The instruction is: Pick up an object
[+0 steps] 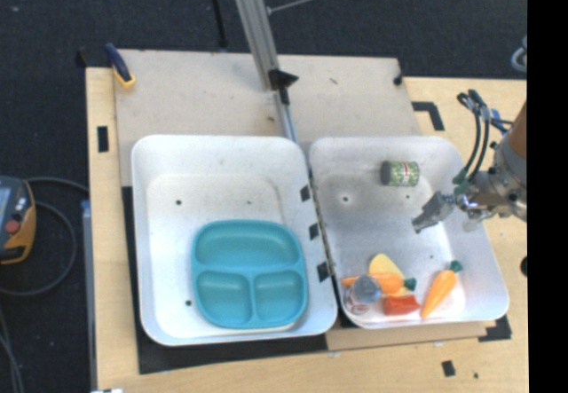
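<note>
Nearest the camera, a turquoise plastic divided tray (250,285) lies in the left white bin (160,169). Right of that tray, an orange plastic carrot (438,292) sits among other toy food; beyond the toys lies a small green-labelled can (400,172). Empty above the right bin (355,161), the end effector (437,210) has fingers I cannot tell apart. Best to centre over one isolated object before descending.

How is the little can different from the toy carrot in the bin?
The can is green and white; the carrot is orange with a green tip. The can is stubby and round-sided, the carrot long and pointed. The can lies alone near the far wall; the carrot lies near the front wall, close to other toys. Both are in the right bin.
</note>
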Controlling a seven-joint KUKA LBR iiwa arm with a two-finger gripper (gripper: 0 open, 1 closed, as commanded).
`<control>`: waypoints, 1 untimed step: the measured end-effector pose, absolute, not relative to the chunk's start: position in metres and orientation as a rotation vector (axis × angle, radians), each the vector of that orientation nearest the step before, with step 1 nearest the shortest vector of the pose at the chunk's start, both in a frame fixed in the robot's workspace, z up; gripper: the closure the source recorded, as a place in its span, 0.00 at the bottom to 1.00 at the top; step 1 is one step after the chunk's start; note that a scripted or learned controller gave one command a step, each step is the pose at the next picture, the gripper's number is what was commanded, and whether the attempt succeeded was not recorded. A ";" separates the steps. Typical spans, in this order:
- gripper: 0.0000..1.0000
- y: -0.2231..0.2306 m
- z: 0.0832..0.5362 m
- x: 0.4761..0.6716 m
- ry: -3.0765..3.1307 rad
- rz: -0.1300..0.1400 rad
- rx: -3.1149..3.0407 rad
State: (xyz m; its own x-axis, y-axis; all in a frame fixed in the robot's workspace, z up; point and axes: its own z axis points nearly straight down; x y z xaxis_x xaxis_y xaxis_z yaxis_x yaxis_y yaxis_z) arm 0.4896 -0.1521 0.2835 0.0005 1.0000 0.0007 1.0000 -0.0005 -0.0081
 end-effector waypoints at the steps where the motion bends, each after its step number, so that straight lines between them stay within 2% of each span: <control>1: 0.00 -0.152 0.289 0.491 -2.226 -0.001 -2.221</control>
State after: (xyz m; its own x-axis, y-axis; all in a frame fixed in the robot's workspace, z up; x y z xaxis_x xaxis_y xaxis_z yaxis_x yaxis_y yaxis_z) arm 0.4915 -0.1518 0.2886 -0.0023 1.0000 -0.0014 1.0000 0.0023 0.0023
